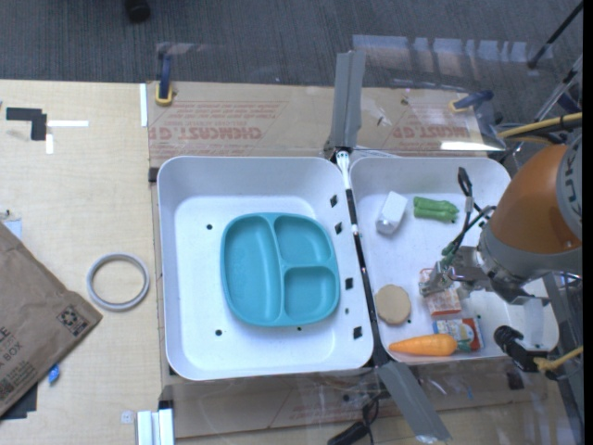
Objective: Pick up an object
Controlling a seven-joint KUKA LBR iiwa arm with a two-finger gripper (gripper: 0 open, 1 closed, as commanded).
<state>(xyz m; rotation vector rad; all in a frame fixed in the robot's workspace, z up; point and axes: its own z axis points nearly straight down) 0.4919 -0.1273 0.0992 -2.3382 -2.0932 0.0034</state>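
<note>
A: Camera view, from above at a slant: a light wooden bench [74, 184] bears two shallow white bins; beyond it lies grey carpet [278, 17]. What lies on the bench itself?

B: A roll of tape [118, 280] and a brown cardboard box [32, 327], cut off at the left edge. The left bin [185, 341] holds a teal divided plate [280, 269].

A: And the right bin [422, 170]?

B: A carrot [424, 346] lies near the front wall, long axis roughly left to right, tapered tip toward the left. Beside it sit a round tan disc [393, 304], a white block [392, 213], a green item [435, 209] and a red-and-white packet [460, 330].

A: The end effector?

B: The gripper [437, 284] hangs just above the packet, the orange-banded arm [542, 211] covering the bin's right side. Whether its fingers are apart or together cannot be told; a small pale object at the tips is too blurred to identify.
</note>
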